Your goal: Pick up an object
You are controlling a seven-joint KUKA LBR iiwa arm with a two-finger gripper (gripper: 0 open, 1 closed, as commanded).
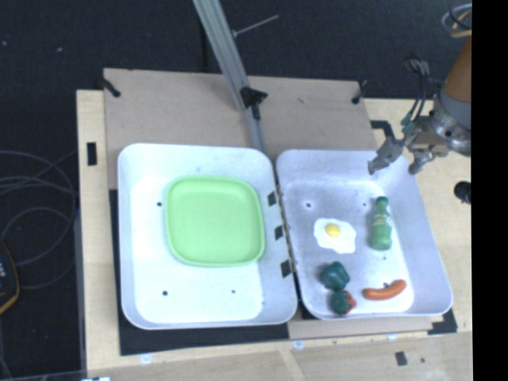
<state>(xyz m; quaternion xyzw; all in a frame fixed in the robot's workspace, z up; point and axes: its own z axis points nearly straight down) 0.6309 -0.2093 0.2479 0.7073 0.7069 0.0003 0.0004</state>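
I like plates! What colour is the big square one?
Light green plate, seen in the camera view.

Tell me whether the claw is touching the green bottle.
Apart. The camera view shows the claw above the bin's far corner, with bare white floor between it and the green bottle.

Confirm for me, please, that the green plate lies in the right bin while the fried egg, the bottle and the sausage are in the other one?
Not quite: the camera view shows the green plate in the left bin. The fried egg, green bottle and sausage lie in the right bin.
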